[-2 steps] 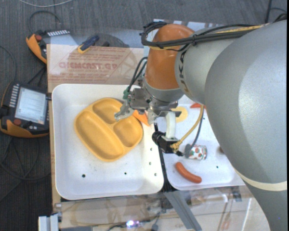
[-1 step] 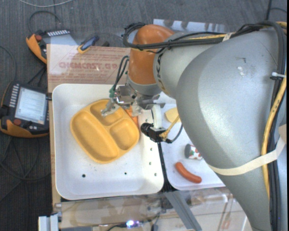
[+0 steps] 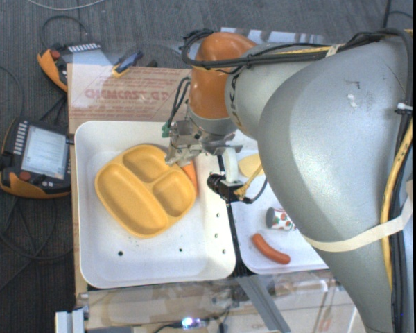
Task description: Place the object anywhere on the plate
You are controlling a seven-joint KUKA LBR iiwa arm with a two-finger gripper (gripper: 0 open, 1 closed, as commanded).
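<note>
A yellow plate with three compartments lies in the left white bin, toward its upper middle. My gripper hangs over the plate's upper right rim, pointing down. Just below it, an orange carrot-like object lies along the plate's right edge, between the plate and the bin wall. Its upper end is hidden under the gripper, so I cannot tell whether it is held.
The right bin holds a red sausage, a small white object with red and green spots and a pale yellow piece. A cardboard sheet lies behind the left bin. A teach pendant rests on the floor at left.
</note>
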